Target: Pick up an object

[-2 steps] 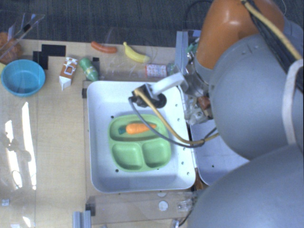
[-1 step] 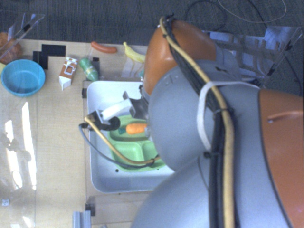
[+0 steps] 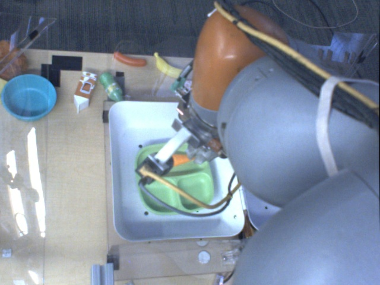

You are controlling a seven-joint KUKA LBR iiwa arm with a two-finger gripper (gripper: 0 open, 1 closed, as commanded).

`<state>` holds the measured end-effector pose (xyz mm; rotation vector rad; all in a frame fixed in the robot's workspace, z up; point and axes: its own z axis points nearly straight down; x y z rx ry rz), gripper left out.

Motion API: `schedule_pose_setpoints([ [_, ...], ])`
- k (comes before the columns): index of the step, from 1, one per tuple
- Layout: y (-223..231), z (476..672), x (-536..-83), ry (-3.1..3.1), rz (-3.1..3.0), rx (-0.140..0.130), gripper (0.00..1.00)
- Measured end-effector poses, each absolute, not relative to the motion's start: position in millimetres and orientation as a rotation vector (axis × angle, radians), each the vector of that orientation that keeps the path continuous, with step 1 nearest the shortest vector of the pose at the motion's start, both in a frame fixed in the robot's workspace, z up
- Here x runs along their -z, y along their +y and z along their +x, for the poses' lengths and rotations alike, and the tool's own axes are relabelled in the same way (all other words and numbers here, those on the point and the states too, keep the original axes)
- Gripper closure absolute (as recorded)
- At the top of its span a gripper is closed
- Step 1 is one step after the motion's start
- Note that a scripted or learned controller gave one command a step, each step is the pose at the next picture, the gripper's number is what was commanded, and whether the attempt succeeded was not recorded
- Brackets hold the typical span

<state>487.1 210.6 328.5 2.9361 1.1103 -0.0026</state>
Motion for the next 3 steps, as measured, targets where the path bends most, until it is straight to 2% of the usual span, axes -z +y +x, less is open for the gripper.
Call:
schedule_pose_setpoints([
  [1, 227.8, 486.9, -336.1, 1.583, 2.712, 0.004, 1.00],
  [2, 214.3, 487.2, -350.0, 2.151, 2.288, 0.002, 1.00],
  [3, 234.9, 486.6, -280.9, 1.164, 2.917, 0.005, 1.00],
])
